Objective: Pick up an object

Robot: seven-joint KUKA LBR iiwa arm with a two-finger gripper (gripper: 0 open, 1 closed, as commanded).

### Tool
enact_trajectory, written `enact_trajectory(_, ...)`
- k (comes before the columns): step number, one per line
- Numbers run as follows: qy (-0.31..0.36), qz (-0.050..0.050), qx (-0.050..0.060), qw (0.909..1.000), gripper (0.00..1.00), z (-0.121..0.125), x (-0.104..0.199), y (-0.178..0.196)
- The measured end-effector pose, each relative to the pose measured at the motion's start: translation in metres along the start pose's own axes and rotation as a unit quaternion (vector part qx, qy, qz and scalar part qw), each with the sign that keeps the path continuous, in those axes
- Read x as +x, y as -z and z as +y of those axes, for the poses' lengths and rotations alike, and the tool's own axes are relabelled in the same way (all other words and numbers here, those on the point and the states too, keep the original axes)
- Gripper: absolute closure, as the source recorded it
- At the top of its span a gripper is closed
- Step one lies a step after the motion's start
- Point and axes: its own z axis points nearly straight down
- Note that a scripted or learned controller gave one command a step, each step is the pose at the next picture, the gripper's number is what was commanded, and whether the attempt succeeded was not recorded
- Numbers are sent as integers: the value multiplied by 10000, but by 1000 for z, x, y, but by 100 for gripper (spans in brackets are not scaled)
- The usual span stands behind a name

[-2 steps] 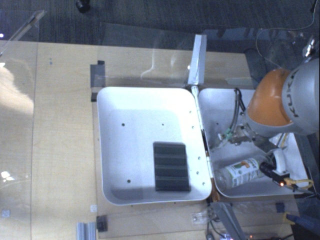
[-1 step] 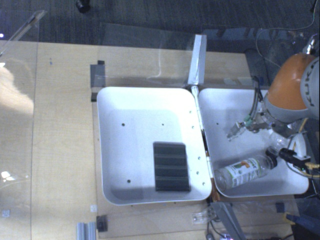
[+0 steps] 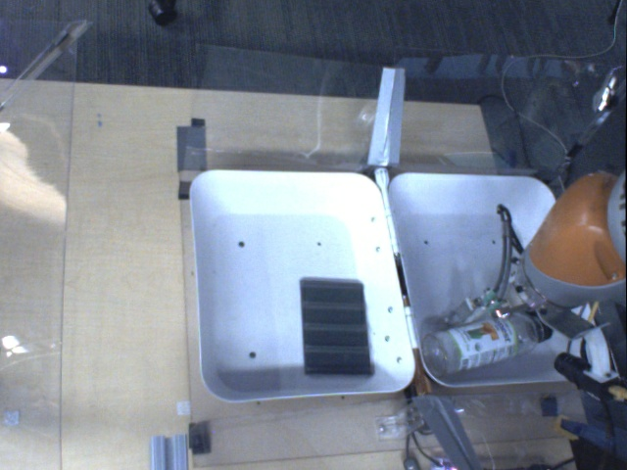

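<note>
I'm at the grasp step: gripper [image 3: 487, 313] low over can [image 3: 477, 346], finger state unclear; next, close and lift.

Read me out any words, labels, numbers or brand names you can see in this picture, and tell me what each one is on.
No text can be read.
Can lying in the right bin: green and orange label, print too blurred to read.
Black ridged block in the left bin: no markings.

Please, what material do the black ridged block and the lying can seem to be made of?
The black ridged block looks like matte rubber or plastic: dull, no glare. The can looks like metal with a glossy printed label, judging by its silvery end.
</note>
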Motion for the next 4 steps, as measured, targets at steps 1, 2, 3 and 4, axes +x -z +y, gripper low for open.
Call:
enact_trajectory(1, 176, 6, -16, 9998, 0, 50, 43, 0)
enact_trajectory(2, -473, 11, 12, 9989, 0, 105, 4, -2)
enact_trajectory(3, -811, 14, 27, 9967, 0, 163, 10, -4)
enact_trajectory(4, -985, 11, 34, 9951, 0, 154, -75, 23)
